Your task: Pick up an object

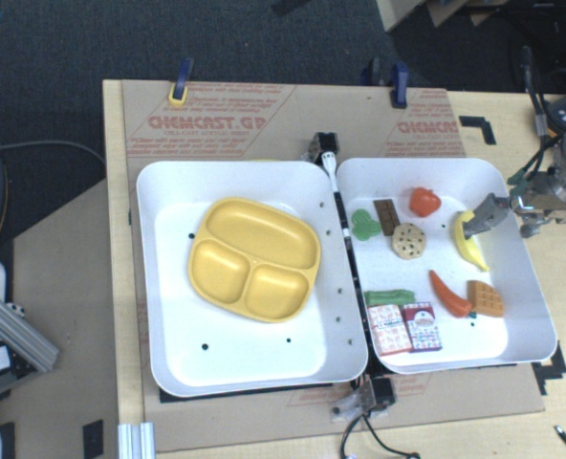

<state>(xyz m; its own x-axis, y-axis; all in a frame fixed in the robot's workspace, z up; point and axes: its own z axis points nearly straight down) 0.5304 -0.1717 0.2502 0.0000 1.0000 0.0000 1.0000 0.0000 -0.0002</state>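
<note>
The right bin (527, 285) holds several small items. There is a red tomato (424, 201), a brown chocolate bar (386, 216), a green leafy piece (364, 224) and a chip cookie (408, 242). A yellow banana (470, 245), an orange carrot (448, 295), a waffle (486, 298), a green packet (390, 297) and two red-and-white cartons (404, 329) lie there too. My gripper (488, 213) reaches in over the bin's right rim, its grey tip at the banana's upper end. Whether it touches the banana is unclear.
The left bin (168, 342) carries a yellow three-section plate (254, 258). A black divider strip (340, 228) runs between the bins. Clamps (178, 92) stand at the board's back edge. Cables and arm hardware (551, 142) crowd the right side.
</note>
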